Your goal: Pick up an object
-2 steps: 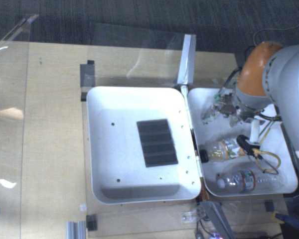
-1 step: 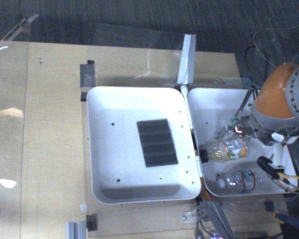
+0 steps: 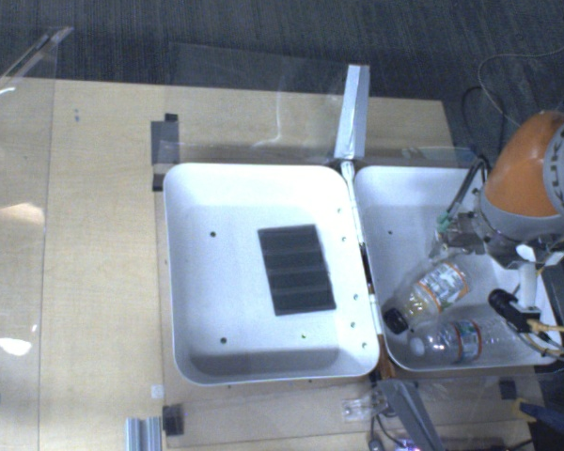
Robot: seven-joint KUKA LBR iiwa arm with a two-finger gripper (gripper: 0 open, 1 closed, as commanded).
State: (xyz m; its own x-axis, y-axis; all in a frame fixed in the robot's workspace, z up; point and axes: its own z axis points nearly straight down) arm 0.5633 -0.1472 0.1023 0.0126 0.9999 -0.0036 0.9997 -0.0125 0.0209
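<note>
A black ribbed rectangular pad [image 3: 296,269] lies flat in the middle of the left bin [image 3: 193,214]. In the right bin [image 3: 395,205], a clear plastic bottle with an orange-brown label [image 3: 436,289] lies tilted, its black cap toward the bin's front left corner. A second clear bottle with a blue-green label [image 3: 453,339] lies along the front wall. My gripper [image 3: 449,239] hangs over the right bin, just above the upper end of the orange-labelled bottle. Nothing is seen in its grasp.
The grey arm with its orange band [image 3: 526,172] covers the right bin's far right side. A metal post [image 3: 352,111] rises behind the divide between the bins. A transparent sheet lies over the bench on the left.
</note>
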